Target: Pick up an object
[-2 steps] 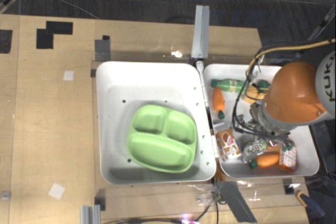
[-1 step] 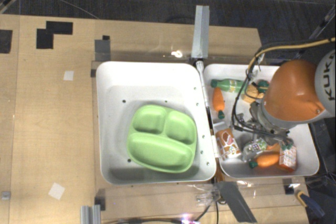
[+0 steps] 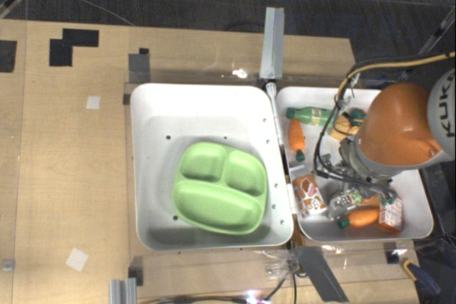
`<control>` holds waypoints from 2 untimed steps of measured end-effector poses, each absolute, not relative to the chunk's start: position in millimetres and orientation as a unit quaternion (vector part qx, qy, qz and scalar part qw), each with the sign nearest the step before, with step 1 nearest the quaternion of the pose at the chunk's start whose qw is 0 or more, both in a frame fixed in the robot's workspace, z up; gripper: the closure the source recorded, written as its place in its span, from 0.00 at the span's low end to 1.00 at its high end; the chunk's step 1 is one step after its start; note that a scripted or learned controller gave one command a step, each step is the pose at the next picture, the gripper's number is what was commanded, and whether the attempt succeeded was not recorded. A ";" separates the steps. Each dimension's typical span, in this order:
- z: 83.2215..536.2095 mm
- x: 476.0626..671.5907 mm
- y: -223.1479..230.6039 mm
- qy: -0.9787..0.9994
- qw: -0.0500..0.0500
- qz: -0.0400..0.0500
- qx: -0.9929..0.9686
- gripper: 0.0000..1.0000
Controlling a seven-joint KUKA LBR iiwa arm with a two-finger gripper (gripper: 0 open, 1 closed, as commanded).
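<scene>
In the right bin [image 3: 420,221], near side: an orange carrot-shaped toy [image 3: 363,218] with a green tip, a small red carton [image 3: 390,216] to its right, a printed snack packet [image 3: 308,196] to its left by the divider. Farther back, a second smooth orange carrot [image 3: 296,136] and a green bottle [image 3: 310,113] lying on its side. Lowered over that bin's middle, the gripper [image 3: 354,190], claw state impossible to tell beneath the wrist; in the left bin [image 3: 146,153], a glossy green three-compartment plate [image 3: 221,186], rounded at the corners.
</scene>
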State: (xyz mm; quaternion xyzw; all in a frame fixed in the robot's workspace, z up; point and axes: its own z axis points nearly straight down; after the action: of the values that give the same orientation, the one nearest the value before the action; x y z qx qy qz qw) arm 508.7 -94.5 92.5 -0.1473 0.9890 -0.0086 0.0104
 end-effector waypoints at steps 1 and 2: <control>92.1 530.3 -96.4 0.984 0.007 -0.007 -0.177 0.00; 106.1 536.3 -92.3 0.984 0.018 -0.007 -0.179 1.00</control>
State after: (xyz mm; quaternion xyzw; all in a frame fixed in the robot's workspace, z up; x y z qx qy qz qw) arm 536.3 -92.3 106.1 -0.1794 0.9836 -0.0072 0.0179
